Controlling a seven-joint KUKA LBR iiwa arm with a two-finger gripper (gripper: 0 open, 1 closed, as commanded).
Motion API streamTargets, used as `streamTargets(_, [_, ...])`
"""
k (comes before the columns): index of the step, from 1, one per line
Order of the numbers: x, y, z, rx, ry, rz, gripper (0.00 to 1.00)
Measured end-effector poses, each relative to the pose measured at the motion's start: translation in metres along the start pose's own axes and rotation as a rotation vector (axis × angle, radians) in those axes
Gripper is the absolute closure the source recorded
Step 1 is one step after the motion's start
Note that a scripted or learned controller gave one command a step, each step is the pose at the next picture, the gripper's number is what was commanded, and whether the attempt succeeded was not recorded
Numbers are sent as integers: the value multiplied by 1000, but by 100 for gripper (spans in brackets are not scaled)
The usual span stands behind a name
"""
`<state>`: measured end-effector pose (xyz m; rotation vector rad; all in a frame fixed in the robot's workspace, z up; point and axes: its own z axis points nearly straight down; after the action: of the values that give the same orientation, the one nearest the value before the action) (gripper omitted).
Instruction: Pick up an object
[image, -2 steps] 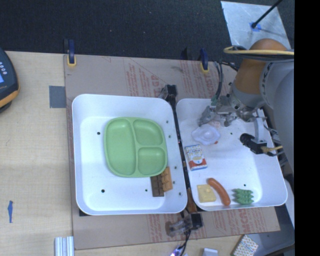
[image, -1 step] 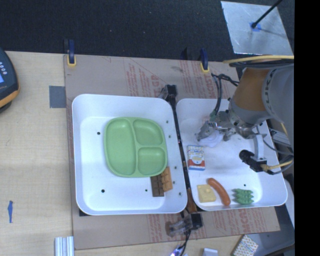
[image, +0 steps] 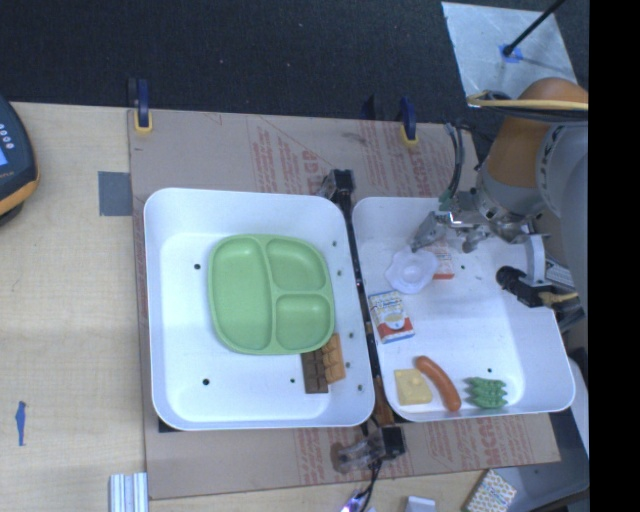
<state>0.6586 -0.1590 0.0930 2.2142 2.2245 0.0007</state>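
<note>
Candidate objects lie in the right bin: a clear cup near its upper left, a small carton below it, then a cheese wedge, a sausage and a green item along the near edge. The gripper hangs just above the cup; whether it is released or clenched cannot be told. The left bin holds a green divided plate and a brown block.

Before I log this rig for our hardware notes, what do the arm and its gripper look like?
The arm is rounded and grey with an orange band above the wrist. Dark cables loop beside it. The gripper is a small metallic grey assembly with thin fingers, over the right white bin.
</note>
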Motion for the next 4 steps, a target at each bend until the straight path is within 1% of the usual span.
streamTargets(1, [-7,-47,1,9,1,1,0])
streamTargets(2, [-44,0,0,0,-1,-1,0])
streamTargets(3, [5,-45,1,10,3,-3,0])
streamTargets(4, [2,-43,-10,8,1,-3,100])
